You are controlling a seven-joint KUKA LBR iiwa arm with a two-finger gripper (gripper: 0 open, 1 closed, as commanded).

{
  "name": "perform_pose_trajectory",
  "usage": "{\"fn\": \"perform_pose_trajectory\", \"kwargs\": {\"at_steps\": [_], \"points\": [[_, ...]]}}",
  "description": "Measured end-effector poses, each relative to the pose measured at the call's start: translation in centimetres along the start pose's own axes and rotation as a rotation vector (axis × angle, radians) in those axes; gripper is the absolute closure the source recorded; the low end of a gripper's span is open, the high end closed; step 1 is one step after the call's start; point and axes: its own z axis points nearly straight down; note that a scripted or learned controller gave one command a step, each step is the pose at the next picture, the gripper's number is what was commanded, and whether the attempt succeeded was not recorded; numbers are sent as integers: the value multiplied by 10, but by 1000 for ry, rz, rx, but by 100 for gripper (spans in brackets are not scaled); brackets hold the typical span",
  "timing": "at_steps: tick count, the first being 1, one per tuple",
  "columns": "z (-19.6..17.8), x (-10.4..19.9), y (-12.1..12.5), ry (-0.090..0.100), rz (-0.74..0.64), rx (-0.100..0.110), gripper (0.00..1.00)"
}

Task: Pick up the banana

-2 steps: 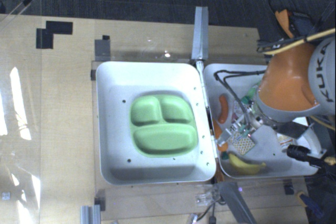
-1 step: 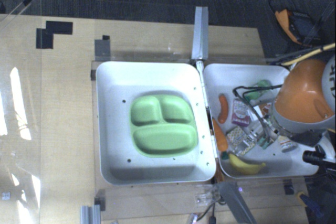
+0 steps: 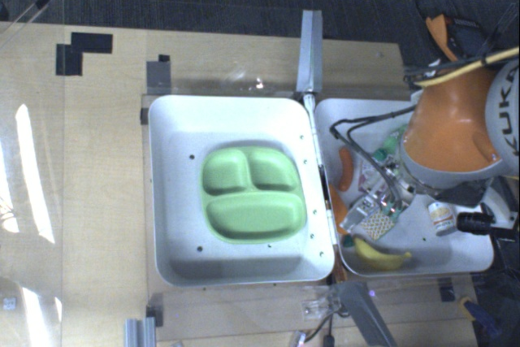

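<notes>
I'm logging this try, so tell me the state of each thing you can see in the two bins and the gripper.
banana: lying flat near the front edge of the right bin, not held.
gripper: low over the right bin, just behind the banana; grip unclear.
green divided tray: flat in the left bin, right side up.
orange carrot-like item: lying near the right bin's left wall.
small bottle: in the right bin, beside the arm.

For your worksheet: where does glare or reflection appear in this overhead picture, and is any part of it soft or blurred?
Camera view: bright reflected streaks on the clear sheet at far left; a small glint on the left bin's back rim; the arm is close and soft; the banana is a little fuzzy.
</notes>
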Motion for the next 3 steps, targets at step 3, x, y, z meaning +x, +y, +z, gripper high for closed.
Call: {"fn": "perform_pose_trajectory", "kwargs": {"at_steps": [3], "points": [[1,31,37,2,-172,1,0]]}}
